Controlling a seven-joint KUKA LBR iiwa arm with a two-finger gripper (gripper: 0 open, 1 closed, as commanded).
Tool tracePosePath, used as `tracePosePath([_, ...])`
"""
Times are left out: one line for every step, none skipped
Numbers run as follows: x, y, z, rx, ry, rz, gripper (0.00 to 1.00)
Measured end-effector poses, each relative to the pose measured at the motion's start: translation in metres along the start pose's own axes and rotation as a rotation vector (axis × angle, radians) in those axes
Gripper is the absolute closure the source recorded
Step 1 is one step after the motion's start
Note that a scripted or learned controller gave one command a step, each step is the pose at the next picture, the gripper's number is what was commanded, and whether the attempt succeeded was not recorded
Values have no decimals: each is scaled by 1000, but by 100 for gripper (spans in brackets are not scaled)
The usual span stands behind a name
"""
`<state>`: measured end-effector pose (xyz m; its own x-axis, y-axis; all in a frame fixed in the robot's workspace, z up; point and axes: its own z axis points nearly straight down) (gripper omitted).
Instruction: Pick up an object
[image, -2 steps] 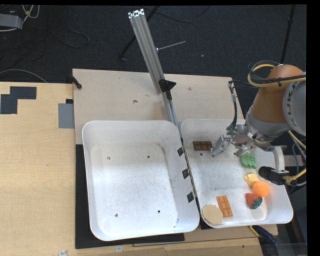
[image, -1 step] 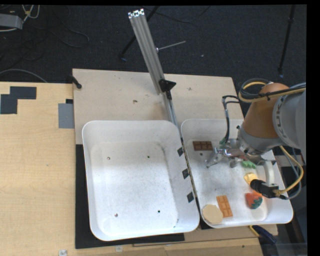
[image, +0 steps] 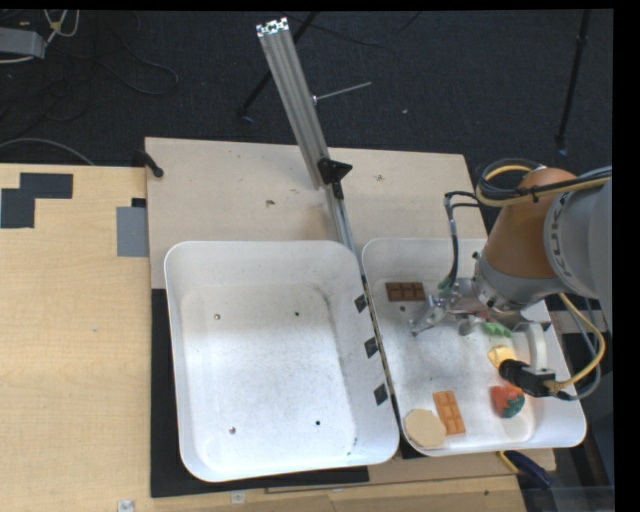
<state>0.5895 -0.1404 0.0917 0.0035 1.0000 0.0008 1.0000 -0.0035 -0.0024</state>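
The claw is low in the right bin, near the middle of it. It is small and shiny, and the view is too blurry to tell if it is apart or together. I cannot see anything held in it.

Just up and to the left of the claw lies a brown bar that looks like chocolate. It is close to the claw, but they may not be touching.

The arm comes in from the right. It is grey with an orange band, and it hangs over the right side of the bin.

Under the arm a bit of green thing peeks out. Next to it is a yellow thing, maybe a banana, partly hidden.

Lower down, near the right corner, sits a red toy with a green top, like a strawberry. It is well apart from the claw.

At the front edge of the bin are an orange waffle and a tan round cookie. They touch each other.

The left bin is big and white, with a few dark specks. A silver pole stands behind the two bins and leans up and to the left.
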Motion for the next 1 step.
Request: tracePosePath([-1,0,-10,1,0,7,100])
